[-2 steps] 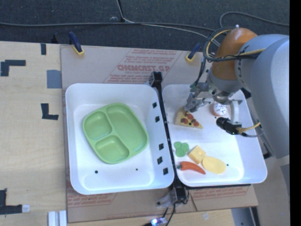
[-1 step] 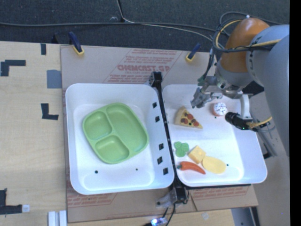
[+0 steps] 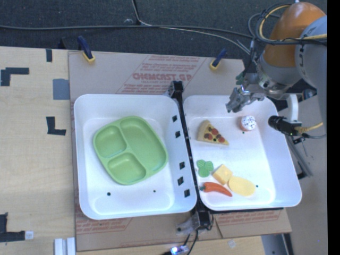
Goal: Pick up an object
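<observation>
Arm: it reaches in from the right, with the orange band (image 3: 293, 28) at the upper right of the view.
Gripper (image 3: 237, 104): it hangs over the upper part of the right bin (image 3: 281, 163), near the back wall. I cannot tell how far it is open, and nothing is seen between its tips.
Cupcake (image 3: 248, 123): small, white with red, just beside the gripper, lower right of it, apart from it.
Pizza slice (image 3: 212, 134): in the middle of the right bin, left of the cupcake.
Front group: a green piece (image 3: 204, 167), a yellow cube (image 3: 222, 173), a carrot (image 3: 219, 189) and a yellow oval piece (image 3: 242, 186) lie close together near the front wall.
Left bin (image 3: 87, 110): it holds a green divided plate (image 3: 129, 150), which lies flat.
Worktop (image 3: 32, 153): both bins rest on a cardboard sheet (image 3: 159, 73) on it.
</observation>
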Controlling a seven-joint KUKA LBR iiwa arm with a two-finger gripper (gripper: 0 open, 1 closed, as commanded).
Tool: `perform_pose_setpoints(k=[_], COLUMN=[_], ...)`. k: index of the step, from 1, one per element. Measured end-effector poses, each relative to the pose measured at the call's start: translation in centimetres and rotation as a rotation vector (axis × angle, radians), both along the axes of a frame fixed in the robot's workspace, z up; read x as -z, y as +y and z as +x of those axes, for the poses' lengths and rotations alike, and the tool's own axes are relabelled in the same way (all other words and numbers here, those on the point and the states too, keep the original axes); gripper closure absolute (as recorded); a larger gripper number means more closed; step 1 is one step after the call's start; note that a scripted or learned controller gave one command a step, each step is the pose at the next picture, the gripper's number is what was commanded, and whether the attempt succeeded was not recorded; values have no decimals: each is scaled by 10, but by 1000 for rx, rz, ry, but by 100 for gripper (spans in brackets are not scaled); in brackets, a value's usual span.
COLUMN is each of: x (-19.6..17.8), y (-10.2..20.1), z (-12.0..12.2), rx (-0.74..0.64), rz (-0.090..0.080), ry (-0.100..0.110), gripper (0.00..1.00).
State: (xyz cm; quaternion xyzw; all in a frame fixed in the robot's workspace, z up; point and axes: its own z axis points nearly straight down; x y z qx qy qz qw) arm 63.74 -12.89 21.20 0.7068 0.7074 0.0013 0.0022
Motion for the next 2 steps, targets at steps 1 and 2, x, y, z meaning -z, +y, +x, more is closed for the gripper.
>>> perform_pose_setpoints(k=[1, 2], x=[-22, -25], y=[1, 45], z=[1, 4], rx=[-1, -4], rz=[1, 2], ry=[3, 5], gripper=[100, 100])
